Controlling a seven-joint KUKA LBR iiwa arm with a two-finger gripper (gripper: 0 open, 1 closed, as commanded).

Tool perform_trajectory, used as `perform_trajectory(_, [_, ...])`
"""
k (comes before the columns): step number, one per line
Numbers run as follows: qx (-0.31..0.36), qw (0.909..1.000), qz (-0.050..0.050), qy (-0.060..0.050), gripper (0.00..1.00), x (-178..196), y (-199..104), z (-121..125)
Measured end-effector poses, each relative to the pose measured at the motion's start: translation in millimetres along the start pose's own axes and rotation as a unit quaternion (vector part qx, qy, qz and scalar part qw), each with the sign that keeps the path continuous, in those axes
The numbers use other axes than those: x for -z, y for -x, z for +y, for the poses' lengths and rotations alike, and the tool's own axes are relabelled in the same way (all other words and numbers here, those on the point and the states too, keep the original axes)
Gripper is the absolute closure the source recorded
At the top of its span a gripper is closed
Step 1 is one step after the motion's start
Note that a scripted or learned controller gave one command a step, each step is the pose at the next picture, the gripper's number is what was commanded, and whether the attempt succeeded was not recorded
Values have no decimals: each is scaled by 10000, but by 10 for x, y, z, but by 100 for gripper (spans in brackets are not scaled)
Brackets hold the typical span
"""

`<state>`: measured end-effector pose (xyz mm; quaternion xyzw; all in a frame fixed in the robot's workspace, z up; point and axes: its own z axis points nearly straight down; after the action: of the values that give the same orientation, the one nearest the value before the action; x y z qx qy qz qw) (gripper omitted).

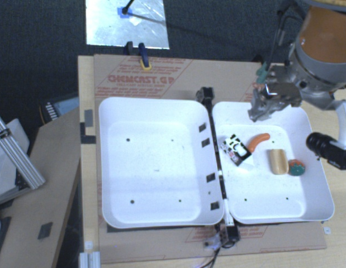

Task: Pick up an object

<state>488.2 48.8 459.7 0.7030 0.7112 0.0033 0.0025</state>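
Camera view is showing my gripper (pixel 266 109) hovering over the right white bin's (pixel 273 205) far edge; whether it is apart I cannot tell. I am approaching; next I need descending onto the orange sausage-shaped toy (pixel 259 140) below.

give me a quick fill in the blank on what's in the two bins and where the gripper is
1. All the small things lie in the ____ bin as the camera sees it.
2. The orange sausage-shaped thing lies just to the right of the black and ____ block.
3. The tan block lies right beside a small ____ and red thing.
4. The gripper hangs over the right bin's ____ edge, apart from every object.

Missing words: right; white; teal; far
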Motion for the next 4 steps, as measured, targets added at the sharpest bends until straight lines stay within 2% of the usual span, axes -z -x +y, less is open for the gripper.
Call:
perform_trajectory(1, [25, 10000, 4, 16, 100, 109, -2, 7])
perform_trajectory(2, [-33, 10000, 0, -20, 100, 470, -420, -7])
perform_trajectory(4, [-8, 10000, 7, -3, 100, 681, -407, 5])
